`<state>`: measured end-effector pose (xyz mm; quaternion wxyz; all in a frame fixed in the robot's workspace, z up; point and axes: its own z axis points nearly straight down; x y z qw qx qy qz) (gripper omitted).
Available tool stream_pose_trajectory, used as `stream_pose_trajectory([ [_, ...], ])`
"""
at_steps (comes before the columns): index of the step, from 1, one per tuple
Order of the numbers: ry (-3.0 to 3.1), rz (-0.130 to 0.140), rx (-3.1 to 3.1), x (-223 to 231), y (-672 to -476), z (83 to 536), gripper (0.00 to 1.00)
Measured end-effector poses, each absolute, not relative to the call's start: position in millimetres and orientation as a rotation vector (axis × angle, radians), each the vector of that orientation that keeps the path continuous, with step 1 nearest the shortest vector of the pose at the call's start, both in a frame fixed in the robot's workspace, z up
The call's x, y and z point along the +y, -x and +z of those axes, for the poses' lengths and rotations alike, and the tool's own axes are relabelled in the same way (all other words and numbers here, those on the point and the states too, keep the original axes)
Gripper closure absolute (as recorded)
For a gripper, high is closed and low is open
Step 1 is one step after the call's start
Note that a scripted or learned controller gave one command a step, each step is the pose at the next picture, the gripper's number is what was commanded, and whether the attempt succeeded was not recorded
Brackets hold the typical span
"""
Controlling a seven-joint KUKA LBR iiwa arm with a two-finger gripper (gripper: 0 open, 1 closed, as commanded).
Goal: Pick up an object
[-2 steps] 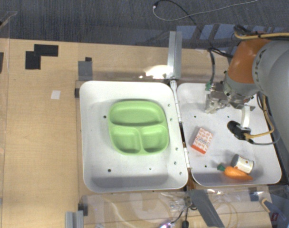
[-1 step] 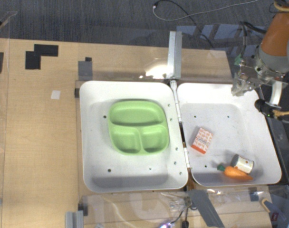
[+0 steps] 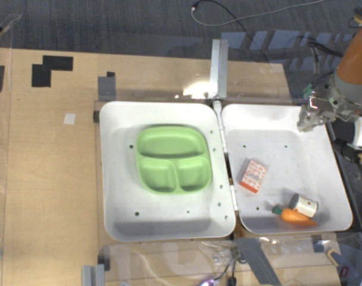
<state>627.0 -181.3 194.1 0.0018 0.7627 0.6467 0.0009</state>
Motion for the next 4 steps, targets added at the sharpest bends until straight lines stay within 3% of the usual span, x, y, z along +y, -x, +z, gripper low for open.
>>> stream_pose_trajectory([
  [1,-2.587,0.008,1.772,-182.8,-640.9,350.8,1.0],
  [2,-2.587,0.005,1.779,-140.6,-648.3,97.1,1.0],
  [3,-2.59,0.008,1.767,-198.3,-670.5,213.3,1.0],
  [4,-2.285,0.007,2.148,-165.0,-614.1,96.5,1.0],
])
